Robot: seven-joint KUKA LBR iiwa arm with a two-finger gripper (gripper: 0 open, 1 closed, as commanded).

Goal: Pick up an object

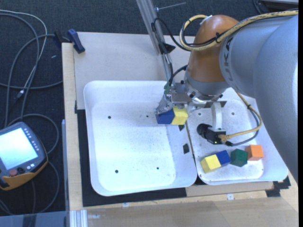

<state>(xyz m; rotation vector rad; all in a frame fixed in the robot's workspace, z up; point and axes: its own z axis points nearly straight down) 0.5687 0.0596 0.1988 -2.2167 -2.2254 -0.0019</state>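
Step in hand: lift/carry phase of the pick, judging by the scene. The hand (pixel 171 109) sits over the left bin (pixel 128 183), near its right wall at about 2 o'clock of that bin, with a blue-and-yellow block (pixel 171 116) right at its tip. The block looks clamped between the fingers, blue part toward 9 o'clock, yellow toward 3 o'clock, so the hand reads as clenched on it, barely open beyond the block's width. Whether the block is off the bin floor is hard to tell from this angle.

Next move probably calls for a straight rise, keeping squeeze so the block doesn't slip or twist.

Right bin (pixel 236 176) carries other candidates at its 6 o'clock: yellow cube (pixel 211 162), blue cube (pixel 223 157), green cube (pixel 239 157), orange cube (pixel 256 151), clustered close together, well apart from the hand
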